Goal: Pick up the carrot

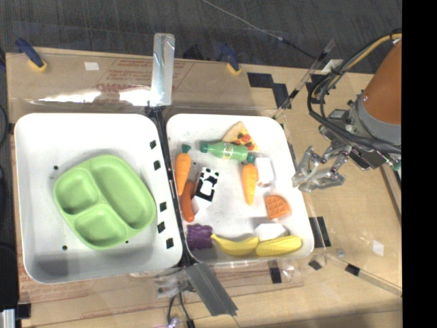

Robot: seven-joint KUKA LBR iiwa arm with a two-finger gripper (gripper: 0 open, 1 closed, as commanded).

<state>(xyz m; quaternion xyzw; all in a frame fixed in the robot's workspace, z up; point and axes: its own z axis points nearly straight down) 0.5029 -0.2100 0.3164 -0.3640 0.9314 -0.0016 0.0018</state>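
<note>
Two orange carrots lie in the right bin (pixel 290 149). One carrot (pixel 182 171) lies along the bin's left wall with its green top pointing away. The other carrot (pixel 250 183) is near the bin's middle, just below a green bottle (pixel 224 150). My gripper (pixel 317 173) hangs over the bare bench to the right of the right bin, outside its wall and about a hand's width from the nearer carrot. Its fingers are spread, open, with nothing between them.
The right bin also holds a pizza slice (pixel 239 134), a black-and-white cube (pixel 207 183), a waffle (pixel 277 206), grapes (pixel 199 235), a banana (pixel 234 244) and corn (pixel 278 245). A green divided plate (pixel 104 200) sits in the left bin (pixel 34 142).
</note>
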